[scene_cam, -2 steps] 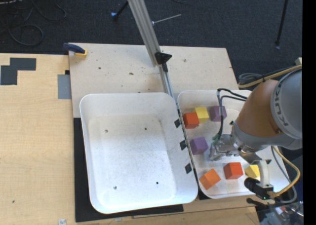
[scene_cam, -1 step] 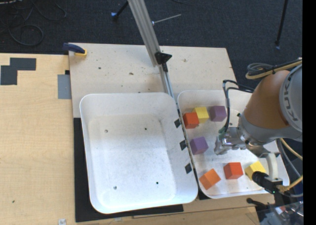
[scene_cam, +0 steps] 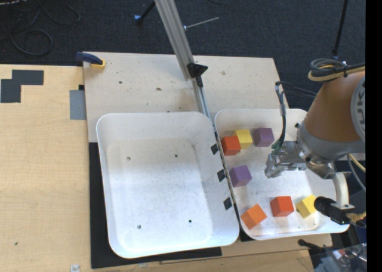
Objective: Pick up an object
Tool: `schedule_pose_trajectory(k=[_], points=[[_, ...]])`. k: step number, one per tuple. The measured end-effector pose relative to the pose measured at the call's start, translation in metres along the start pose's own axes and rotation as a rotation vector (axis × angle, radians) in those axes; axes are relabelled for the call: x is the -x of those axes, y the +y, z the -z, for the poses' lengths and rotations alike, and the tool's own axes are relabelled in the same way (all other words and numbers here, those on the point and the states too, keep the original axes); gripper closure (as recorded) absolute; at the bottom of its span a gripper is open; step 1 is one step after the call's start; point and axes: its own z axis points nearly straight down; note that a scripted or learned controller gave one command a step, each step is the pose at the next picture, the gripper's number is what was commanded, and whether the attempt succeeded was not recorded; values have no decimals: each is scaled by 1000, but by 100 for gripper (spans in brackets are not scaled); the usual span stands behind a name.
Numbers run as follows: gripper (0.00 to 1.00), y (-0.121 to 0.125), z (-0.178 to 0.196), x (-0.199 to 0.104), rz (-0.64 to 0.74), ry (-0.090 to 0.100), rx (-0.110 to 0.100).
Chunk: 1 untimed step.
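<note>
White right bin [scene_cam: 280, 235]: we are counting seven blocks. Red block [scene_cam: 230, 144], yellow block [scene_cam: 243, 139] and purple block [scene_cam: 262, 136] are sitting at twelve o'clock; the second purple block [scene_cam: 240, 175] at nine; the orange block [scene_cam: 254, 215], second red block [scene_cam: 282, 206] and second yellow block [scene_cam: 307, 206] at six. Gripper [scene_cam: 276, 166] is hovering mid-bin; we cannot tell its finger state, the arm [scene_cam: 334, 116] hiding the bin's right side.

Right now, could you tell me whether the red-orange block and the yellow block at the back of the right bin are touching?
Touching. The camera view shows the red-orange block pressed against the yellow block, with no white floor between them.
</note>
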Motion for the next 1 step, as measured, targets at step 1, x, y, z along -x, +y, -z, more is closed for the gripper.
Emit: schedule_pose_trajectory(k=[1], points=[[100, 0, 42, 1, -1, -1, -1]])
